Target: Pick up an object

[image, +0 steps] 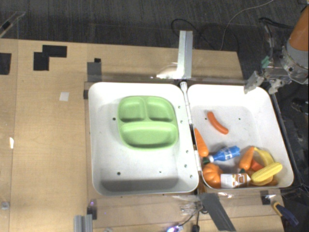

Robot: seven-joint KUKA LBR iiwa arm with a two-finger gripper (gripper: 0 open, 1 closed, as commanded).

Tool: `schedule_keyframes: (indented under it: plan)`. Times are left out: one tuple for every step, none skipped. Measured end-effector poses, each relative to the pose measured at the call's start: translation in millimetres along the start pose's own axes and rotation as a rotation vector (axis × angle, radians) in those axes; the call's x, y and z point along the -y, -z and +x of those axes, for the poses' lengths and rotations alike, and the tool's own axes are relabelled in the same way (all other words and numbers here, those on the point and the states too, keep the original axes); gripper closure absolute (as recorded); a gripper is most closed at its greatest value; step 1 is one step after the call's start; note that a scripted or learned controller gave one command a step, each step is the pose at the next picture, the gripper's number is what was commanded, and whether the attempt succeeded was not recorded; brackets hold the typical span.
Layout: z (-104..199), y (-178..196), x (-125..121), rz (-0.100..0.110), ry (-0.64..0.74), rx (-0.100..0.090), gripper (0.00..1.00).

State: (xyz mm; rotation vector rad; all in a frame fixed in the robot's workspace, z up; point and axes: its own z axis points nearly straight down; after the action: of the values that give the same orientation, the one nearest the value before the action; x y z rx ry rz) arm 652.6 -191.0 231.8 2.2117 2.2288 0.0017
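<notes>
- We locate the gripper [263,81] at the upper right, above the far right corner of the right bin [241,100]; its two fingers stand spread apart, with nothing between them.
- We see the grey arm [297,57] entering from the right, its orange band near the frame's top right corner.
- We find the orange sausage [217,123] lying alone on the bare floor of the right bin, well apart from the gripper and tilted diagonally.
- We note a carrot [201,143] resting along the left wall of the right bin.
- We observe a blue bottle [224,154] just beside the carrot's lower end.
- We identify a small pumpkin [211,173] in the near left corner of the right bin, touching a brown bottle [235,180] that lies on its side.
- We register a second orange carrot-like piece [246,157] and a yellow banana [266,172] clustered in the near right corner.
- We record a green divided plate [147,121] lying flat in the left bin [104,168], with two small compartments on the far side and one wide compartment on the near side.
- We see both bins set side by side on the wooden bench [43,144].
</notes>
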Motion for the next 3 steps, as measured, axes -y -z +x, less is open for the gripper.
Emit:
schedule_keyframes:
  plan:
    - [5.0, -96.7, -17.7, 0.001, 0.102, 0.000, 0.00]
    - [77.3, -143.2, 22.2, -0.008, 0.239, 0.000, 0.00]
    - [89.6, -141.8, 42.5, -0.005, 0.123, 0.000, 0.00]
